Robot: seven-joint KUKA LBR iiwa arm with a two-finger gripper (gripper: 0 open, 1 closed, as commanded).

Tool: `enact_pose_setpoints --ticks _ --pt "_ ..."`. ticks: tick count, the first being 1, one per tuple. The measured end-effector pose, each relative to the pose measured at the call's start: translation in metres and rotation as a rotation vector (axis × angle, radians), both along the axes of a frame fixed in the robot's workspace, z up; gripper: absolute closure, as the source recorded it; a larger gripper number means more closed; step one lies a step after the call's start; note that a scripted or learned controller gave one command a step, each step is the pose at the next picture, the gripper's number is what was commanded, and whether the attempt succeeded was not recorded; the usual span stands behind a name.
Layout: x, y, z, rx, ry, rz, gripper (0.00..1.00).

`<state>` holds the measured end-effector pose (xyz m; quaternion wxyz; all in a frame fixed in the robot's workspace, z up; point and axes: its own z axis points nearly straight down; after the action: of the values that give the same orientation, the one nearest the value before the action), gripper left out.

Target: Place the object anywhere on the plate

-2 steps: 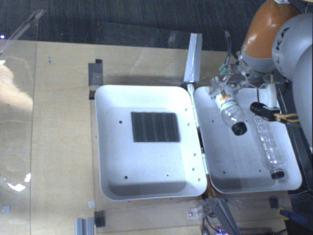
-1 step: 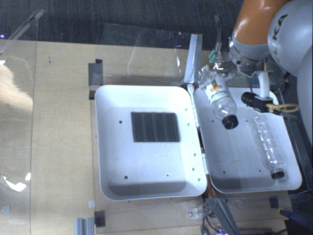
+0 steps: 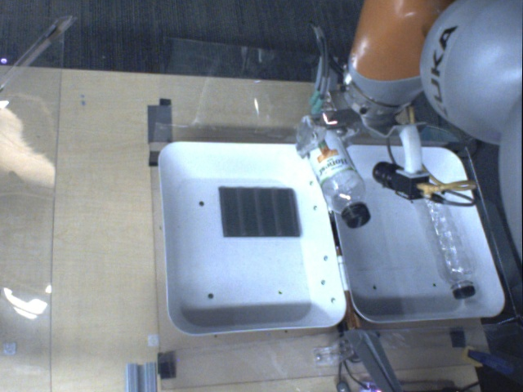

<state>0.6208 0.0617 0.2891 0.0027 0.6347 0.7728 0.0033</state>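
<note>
Bench (image 3: 98, 219): two bins | one dark plate (image 3: 259, 211) | two bottles | hand (image 3: 323, 133) seemingly grasping one bottle (image 3: 337, 178)

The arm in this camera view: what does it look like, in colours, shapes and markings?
The arm has rounded, glossy grey shells with dark KUKA lettering, and an orange band above the wrist. Below that sits a metallic wrist section with small cables leading to the gripper.
</note>
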Motion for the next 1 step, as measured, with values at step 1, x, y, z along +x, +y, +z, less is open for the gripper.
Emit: enact_pose_setpoints --ticks 1 --pt "0.0013 0.0012 0.0105 0.001 -0.005 0.005 1.00"
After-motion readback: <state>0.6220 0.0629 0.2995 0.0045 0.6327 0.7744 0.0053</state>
